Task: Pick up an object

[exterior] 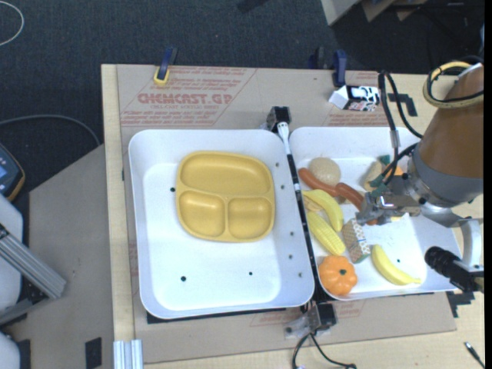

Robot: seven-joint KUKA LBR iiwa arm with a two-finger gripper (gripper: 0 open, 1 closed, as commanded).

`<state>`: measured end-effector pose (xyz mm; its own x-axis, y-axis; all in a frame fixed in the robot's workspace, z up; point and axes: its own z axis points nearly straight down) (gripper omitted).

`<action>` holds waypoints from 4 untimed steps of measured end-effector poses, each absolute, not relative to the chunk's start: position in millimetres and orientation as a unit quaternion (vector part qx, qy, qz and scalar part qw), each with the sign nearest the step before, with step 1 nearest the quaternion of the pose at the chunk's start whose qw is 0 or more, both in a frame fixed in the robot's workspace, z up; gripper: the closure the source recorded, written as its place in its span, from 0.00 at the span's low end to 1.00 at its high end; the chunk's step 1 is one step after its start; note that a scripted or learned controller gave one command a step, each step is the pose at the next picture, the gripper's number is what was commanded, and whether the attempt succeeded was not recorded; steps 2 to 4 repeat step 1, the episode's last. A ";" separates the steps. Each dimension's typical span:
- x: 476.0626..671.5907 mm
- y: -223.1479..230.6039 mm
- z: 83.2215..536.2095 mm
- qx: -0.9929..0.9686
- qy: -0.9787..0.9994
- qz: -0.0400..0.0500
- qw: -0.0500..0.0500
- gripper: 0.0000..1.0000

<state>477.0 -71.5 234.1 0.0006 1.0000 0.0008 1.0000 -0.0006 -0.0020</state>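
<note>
Over the right-hand bin (400, 141), at the right of the frame, the gripper (382, 206) is low among the objects, so I judge the step in hand to be the approach to a grasp, with nothing lifted yet. Whether it is wide, narrow or closed on anything cannot be told; its tip is a dark, cluttered patch.

Nearest it lies a red sausage (332, 186), running from upper left to lower right, its lower end just beside the tip. A brown-speckled bar (355, 241) sits below the tip. Left of these lie two yellow corn cobs (326, 223), with a pale round bun (324, 170) above, an orange pumpkin (338, 275) at the bin's lower edge and a banana (393, 266) at lower right.

Next, I judge, the tool must settle on one item and rise clear.

The left bin (146, 229) holds a yellow divided plate (226, 195).
</note>
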 end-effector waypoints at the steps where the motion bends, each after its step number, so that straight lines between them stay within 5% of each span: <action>1: 483.6 -62.6 216.7 -0.707 -0.707 0.001 0.002 1.00; 4: 483.6 -62.6 216.7 -0.707 -0.707 0.001 0.002 1.00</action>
